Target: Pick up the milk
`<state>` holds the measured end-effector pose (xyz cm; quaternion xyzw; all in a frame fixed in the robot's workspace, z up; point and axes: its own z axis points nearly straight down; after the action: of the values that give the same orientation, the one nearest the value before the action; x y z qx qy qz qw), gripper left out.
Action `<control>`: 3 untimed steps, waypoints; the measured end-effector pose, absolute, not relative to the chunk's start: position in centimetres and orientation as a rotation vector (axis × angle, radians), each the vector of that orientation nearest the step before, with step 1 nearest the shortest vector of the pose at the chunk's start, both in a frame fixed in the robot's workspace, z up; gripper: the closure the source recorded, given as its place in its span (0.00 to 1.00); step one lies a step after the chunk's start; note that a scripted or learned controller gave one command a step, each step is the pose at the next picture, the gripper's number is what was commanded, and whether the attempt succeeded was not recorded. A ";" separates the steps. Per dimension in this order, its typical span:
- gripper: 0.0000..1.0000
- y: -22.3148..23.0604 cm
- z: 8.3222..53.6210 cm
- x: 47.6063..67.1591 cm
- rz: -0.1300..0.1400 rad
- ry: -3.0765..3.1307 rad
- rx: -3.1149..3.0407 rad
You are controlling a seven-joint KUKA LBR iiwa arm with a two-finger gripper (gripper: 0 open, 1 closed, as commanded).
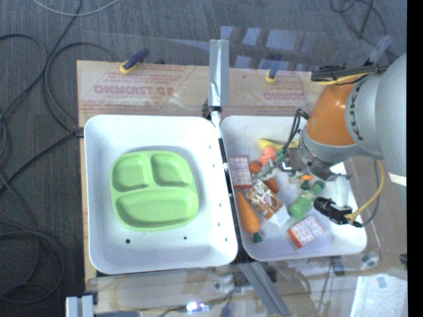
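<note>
Two white bins sit side by side on the bench. The left bin [99, 197] holds one green plate [155, 190] with three compartments, lying flat near its middle.

The right bin [357, 243] holds a crowd of small toy foods. One carrot [248, 215] lies along its left side, pointing toward the near edge. Three small cartons show: one [239, 172] near the left wall, one brown-and-white [265, 200] just right of the carrot, and one orange-and-white [305, 231] toward the near right corner. Which of these is the milk cannot be told for sure; the carton by the left wall, with its white face, looks the likeliest. One green piece [301, 207] lies between the middle and near-right cartons. A yellow piece [271, 143] and a small orange-red piece [267, 154] lie toward the far side, partly under the arm.

The arm comes in from the right, its orange band [330, 119] over the bin's far right part. The gripper [285, 165] hangs low over the middle of the right bin, just above the brown-and-white carton. Whether it is open or closed cannot be told, and nothing is seen in its hold.
</note>
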<state>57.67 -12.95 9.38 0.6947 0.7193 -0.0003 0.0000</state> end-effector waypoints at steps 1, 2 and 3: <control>0.00 -10.2 9.1 50.5 0.010 2.173 2.251; 1.00 -10.3 10.0 50.6 0.011 2.171 2.251; 0.00 -10.3 10.0 50.5 0.011 2.172 2.252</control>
<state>50.54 -10.31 9.98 0.7197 0.6942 0.0034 0.0066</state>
